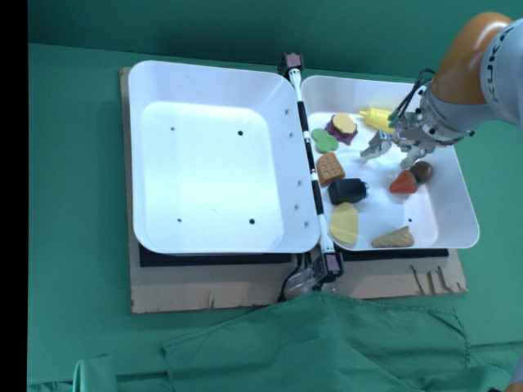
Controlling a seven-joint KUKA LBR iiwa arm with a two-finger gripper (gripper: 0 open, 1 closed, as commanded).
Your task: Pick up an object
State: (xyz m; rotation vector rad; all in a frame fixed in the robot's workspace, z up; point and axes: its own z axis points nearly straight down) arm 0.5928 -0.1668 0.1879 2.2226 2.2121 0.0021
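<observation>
Nearest the camera, a tan wedge (394, 238) and yellow slice (344, 222) sit at the right bin's (458, 219) 6 o'clock, loose pickings, likely scattered as grab targets. Further back, the gripper (392, 152) hovers around 1 o'clock, fingers spread, nothing between them. The yellow bottle (377, 118) lies just behind. Only partial lettering shows on the arm (490, 55), not readable.

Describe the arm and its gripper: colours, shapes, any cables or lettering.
The arm is a thick, rounded grey tube with an orange band above the wrist and dark lettering on its grey shell, cut off at the picture's edge. A thin dark cable loops along the wrist. The gripper is a silvery grey metal assembly with thin, light-coloured fingers and small dark details.
</observation>
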